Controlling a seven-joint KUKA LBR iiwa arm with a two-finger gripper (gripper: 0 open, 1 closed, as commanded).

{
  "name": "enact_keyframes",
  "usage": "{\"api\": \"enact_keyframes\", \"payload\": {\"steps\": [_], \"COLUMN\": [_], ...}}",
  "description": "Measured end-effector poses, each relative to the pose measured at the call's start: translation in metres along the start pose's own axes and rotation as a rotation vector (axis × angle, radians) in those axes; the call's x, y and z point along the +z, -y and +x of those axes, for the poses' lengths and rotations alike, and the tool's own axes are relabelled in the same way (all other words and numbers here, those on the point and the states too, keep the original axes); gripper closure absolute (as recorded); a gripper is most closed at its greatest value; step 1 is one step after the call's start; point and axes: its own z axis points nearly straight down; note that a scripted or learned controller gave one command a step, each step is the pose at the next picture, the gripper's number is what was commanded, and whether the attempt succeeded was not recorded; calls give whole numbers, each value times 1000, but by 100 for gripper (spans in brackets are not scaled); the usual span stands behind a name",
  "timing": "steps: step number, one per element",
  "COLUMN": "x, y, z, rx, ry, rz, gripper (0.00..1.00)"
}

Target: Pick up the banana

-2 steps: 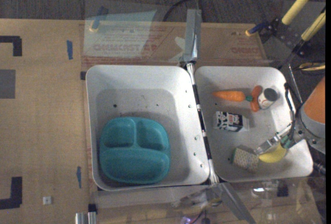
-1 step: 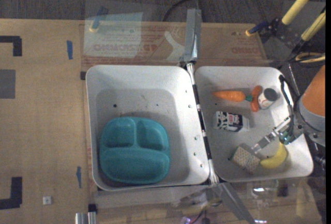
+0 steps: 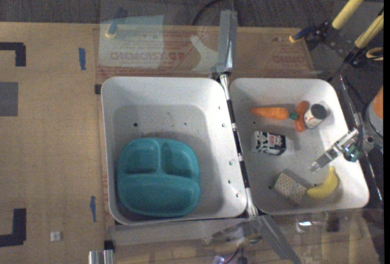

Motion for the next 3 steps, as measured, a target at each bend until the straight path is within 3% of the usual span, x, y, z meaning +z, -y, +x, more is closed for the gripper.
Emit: {"api": "enact_keyframes", "payload": {"steps": [1,2,3], "x": [94,100,89], "y": [14,18,17], "z": [-21,-33,-36], "rx": [-25,-283,-278], "ry": [1,4,15], "rz": [0,-2,-9], "gripper": [0,0,100]}}
